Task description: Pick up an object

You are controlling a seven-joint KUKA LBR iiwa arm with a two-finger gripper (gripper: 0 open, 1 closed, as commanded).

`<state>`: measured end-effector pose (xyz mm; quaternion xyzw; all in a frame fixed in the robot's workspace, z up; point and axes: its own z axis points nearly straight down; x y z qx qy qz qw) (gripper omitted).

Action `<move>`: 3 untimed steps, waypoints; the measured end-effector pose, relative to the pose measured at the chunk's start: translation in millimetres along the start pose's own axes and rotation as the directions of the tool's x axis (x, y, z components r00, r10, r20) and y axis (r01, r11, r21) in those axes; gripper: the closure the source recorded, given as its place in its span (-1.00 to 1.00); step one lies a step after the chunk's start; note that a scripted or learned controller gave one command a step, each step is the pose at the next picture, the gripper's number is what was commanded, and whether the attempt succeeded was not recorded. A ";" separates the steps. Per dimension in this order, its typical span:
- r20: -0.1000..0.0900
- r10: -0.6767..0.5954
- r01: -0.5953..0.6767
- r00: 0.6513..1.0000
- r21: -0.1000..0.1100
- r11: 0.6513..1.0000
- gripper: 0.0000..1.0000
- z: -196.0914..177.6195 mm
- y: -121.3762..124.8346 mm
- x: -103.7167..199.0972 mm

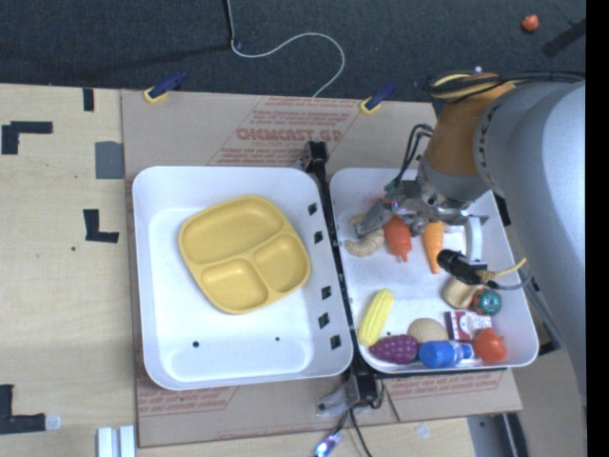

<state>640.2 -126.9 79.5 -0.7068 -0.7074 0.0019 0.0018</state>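
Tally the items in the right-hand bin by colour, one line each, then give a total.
Counting only pieces I can tell apart; the cluster by the gripper is partly hidden.
Orange: 3, two carrots, one round piece
Yellow: 1, corn cob
Purple: 1, grapes
Blue: 1, bottle
Tan: 2, potato, peanut-like piece
Teal: 1, ball
Total: 9

Two white bins (152, 255) sat on brown cardboard (276, 131) printed with red lettering. The left bin held a yellow divided plate (245, 253). The right bin held two orange carrots (398, 240), yellow corn (376, 315), purple grapes (394, 349), a blue bottle (440, 354) and a teal ball (489, 303)
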 end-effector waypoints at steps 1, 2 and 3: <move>0.001 0.001 -0.001 1.000 -0.003 1.000 -1.00 -4.8 -28.1 10.5; 0.000 0.000 0.000 1.000 -0.003 1.000 1.00 -14.4 -27.4 10.3; -0.003 -0.003 0.003 1.000 -0.004 1.000 1.00 -108.8 -92.2 64.4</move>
